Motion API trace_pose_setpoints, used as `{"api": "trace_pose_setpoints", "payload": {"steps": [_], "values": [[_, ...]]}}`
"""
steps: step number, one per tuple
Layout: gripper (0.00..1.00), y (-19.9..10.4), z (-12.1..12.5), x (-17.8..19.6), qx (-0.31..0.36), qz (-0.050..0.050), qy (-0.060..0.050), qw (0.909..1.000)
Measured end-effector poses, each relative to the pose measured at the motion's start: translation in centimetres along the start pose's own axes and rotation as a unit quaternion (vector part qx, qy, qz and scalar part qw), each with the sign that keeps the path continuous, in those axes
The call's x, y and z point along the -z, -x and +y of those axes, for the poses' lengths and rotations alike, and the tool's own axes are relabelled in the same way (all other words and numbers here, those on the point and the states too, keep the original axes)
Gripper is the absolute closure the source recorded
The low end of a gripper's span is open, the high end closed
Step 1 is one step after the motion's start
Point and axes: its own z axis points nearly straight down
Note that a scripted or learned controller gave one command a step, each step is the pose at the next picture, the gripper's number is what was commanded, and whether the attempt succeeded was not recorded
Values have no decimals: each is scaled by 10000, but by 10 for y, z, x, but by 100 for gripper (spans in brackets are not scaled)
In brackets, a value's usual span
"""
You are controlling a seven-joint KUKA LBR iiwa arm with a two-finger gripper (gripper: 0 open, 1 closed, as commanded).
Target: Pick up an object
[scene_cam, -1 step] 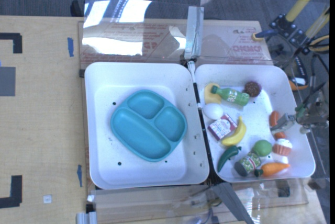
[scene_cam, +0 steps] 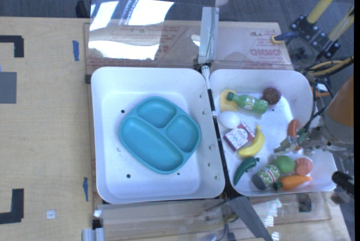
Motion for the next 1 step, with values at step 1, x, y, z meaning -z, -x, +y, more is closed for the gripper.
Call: {"api": "trace_pose_setpoints", "payload": {"steps": [1], "values": [[0, 11, 19, -8, 1404, 61, -4, 9901]]}}
